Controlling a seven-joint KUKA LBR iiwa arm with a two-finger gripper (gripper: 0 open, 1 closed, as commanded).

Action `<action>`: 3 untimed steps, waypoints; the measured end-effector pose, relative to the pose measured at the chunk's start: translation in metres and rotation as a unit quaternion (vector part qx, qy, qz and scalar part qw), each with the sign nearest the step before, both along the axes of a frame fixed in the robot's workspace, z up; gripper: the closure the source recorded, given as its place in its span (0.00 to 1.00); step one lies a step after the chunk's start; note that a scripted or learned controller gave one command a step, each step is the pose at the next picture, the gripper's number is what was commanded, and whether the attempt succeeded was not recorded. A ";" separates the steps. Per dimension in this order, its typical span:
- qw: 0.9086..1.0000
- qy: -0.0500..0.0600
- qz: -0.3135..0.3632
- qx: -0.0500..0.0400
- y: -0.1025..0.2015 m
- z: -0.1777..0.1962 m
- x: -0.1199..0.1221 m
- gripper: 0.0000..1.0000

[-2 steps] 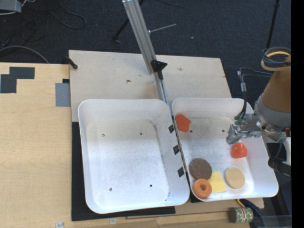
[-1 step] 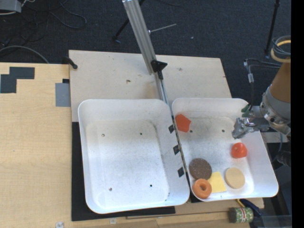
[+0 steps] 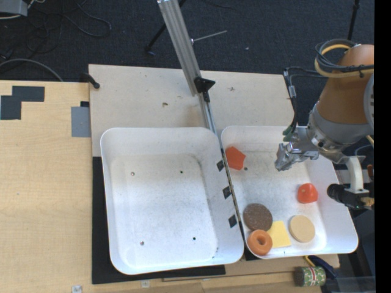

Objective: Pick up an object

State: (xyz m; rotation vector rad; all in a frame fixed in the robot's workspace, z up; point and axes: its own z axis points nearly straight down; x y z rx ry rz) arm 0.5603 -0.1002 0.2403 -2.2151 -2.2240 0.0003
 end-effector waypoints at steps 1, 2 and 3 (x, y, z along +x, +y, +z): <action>1.000 0.000 0.001 0.000 0.058 -0.003 0.022 1.00; 1.000 0.000 0.000 0.000 0.099 -0.015 0.051 1.00; 1.000 0.000 0.000 0.000 0.146 -0.022 0.069 1.00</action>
